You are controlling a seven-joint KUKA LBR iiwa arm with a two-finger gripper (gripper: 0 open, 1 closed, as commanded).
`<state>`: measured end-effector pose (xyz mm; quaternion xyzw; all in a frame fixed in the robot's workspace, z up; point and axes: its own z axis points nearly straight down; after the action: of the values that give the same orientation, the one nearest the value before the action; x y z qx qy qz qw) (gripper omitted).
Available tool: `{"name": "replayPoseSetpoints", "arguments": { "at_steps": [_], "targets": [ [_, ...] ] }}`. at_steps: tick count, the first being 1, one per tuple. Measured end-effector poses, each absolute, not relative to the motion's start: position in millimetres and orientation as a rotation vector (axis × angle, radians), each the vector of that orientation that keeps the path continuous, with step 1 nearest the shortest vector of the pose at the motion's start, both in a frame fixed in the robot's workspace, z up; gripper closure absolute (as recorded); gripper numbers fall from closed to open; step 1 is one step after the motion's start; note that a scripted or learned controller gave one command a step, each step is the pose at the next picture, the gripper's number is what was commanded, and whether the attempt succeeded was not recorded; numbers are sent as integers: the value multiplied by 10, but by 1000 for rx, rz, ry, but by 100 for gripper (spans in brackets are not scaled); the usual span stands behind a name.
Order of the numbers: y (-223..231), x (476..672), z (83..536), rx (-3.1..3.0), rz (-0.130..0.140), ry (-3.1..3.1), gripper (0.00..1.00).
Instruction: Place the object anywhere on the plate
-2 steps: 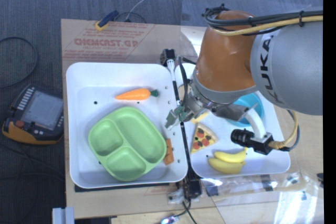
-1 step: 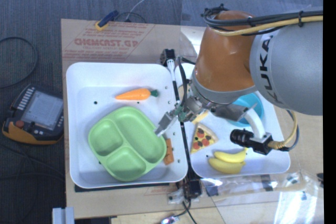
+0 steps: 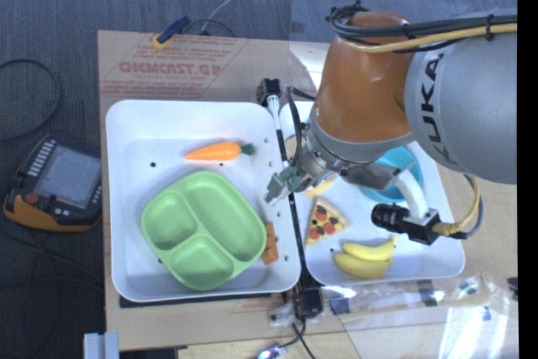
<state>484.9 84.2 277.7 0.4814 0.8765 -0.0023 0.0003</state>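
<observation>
A green three-compartment plate lies in the left bin, towards its front. An orange toy carrot with a green top lies behind the plate on the bin floor. My gripper hangs over the divider between the two bins, just right of the plate's far right rim. The arm's orange band and wrist hide much of it. A pizza slice and a yellow banana lie in the right bin, in front of the gripper.
A small orange piece rests against the plate's right edge near the divider. A blue object sits partly under the arm in the right bin. A black cylinder on the arm hangs over that bin. The left bin's rim borders the plate.
</observation>
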Motion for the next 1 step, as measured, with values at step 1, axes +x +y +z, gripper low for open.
{"name": "replayPoseSetpoints", "arguments": {
  "at_steps": [1],
  "targets": [
    [842,4848,2774,1512,-8,2753,0]
  ]
}}
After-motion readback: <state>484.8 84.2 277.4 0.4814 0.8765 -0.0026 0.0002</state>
